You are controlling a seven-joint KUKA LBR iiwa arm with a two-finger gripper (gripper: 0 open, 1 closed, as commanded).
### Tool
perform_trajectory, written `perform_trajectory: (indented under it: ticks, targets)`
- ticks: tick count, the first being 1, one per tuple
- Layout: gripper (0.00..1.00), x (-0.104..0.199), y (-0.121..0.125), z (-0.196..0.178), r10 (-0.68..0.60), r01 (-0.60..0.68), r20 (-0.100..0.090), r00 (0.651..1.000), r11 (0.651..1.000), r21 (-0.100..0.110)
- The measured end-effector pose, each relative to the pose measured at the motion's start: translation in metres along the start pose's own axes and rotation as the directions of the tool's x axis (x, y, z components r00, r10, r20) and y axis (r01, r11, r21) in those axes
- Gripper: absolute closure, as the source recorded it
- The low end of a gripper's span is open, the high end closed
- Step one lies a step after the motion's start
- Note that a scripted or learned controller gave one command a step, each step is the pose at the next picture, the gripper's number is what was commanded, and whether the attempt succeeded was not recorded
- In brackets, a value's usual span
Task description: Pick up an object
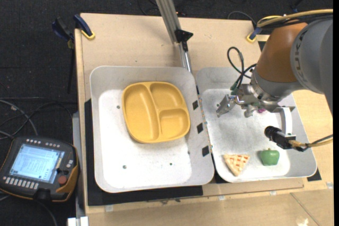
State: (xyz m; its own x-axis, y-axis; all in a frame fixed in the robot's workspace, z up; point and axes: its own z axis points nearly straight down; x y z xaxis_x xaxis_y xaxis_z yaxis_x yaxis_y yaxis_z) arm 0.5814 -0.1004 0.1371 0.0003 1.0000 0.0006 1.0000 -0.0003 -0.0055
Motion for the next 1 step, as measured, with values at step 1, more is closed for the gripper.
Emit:
perform_trajectory:
  ticks: [1]
  targets:
    - [0.0, 0.0004, 0.0005, 0.0428, 0.0, 0.0, 0.001, 1.0, 1.0, -0.006]
